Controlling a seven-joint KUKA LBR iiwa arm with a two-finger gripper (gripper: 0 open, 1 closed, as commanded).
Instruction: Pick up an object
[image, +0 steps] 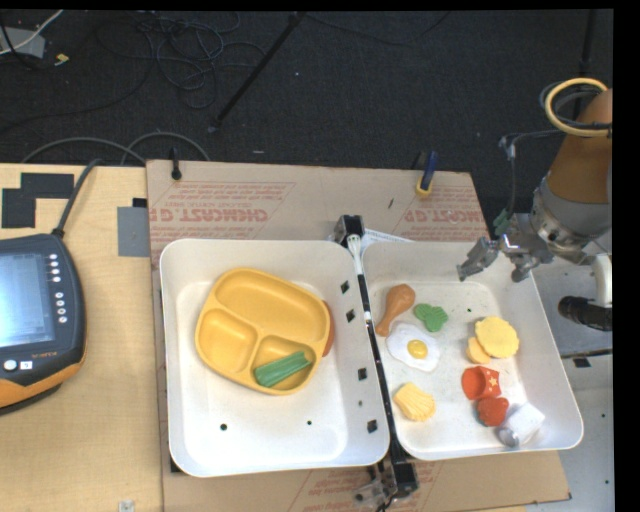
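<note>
My gripper (497, 262) hangs over the far right corner of the right bin (560, 400), open, with nothing between its fingers. Below it in that bin lie a brown drumstick (395, 305), a green leafy piece (431, 317), a fried egg (414, 349), a yellow bun (495, 338), a yellow ridged piece (414, 402), two red pieces (483, 385) and a grey-white piece (522, 423). The bun is the nearest of them to the gripper, a little toward the camera from it.
The left bin (190, 430) holds a yellow divided plate (240, 320) with a green bean pod (283, 368) in one compartment. A black divider (365, 340) runs between the bins. A tablet-like pendant (30, 310) lies on the bench at far left.
</note>
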